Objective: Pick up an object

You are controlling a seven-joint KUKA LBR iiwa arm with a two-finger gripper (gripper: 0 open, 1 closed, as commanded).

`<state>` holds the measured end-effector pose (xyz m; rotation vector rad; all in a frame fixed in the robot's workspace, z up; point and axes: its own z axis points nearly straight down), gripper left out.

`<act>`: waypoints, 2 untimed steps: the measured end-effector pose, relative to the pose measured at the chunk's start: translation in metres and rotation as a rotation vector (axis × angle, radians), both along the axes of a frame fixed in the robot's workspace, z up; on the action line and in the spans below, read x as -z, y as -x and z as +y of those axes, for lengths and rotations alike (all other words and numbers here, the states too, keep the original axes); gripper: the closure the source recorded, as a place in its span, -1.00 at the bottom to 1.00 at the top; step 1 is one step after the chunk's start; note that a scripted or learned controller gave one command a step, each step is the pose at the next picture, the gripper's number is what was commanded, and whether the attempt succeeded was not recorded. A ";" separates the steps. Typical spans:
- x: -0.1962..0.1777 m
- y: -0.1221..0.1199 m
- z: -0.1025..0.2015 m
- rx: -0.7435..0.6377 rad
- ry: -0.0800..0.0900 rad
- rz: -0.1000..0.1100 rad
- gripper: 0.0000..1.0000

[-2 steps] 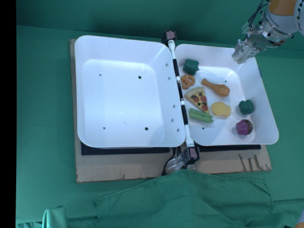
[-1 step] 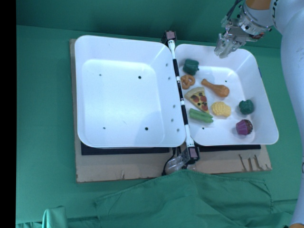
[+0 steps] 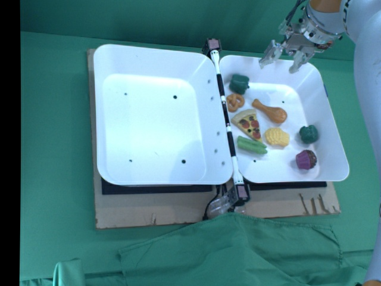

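Camera view: claw [image 3: 284,57] hangs above the far edge of the right bin [image 3: 333,154], fingers spread, nothing between them — released. No pick made yet. All candidates lie in the right bin: green pepper [image 3: 239,83] near the far-left corner, pretzel [image 3: 235,102], drumstick [image 3: 270,111], pizza slice [image 3: 247,124], green bean pod [image 3: 252,145], corn [image 3: 277,137], dark green piece [image 3: 308,134], purple cupcake [image 3: 306,159] near the near-right corner. Left bin [image 3: 113,64] holds nothing I can see. Remaining, as I judge it — choose a target, descend, close, lift.
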<state>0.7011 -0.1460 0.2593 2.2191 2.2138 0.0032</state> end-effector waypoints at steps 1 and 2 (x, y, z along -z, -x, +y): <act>0.024 0.078 0.029 0.002 -0.004 0.011 -1.00; 0.077 0.116 -0.009 0.006 -0.003 -0.005 -1.00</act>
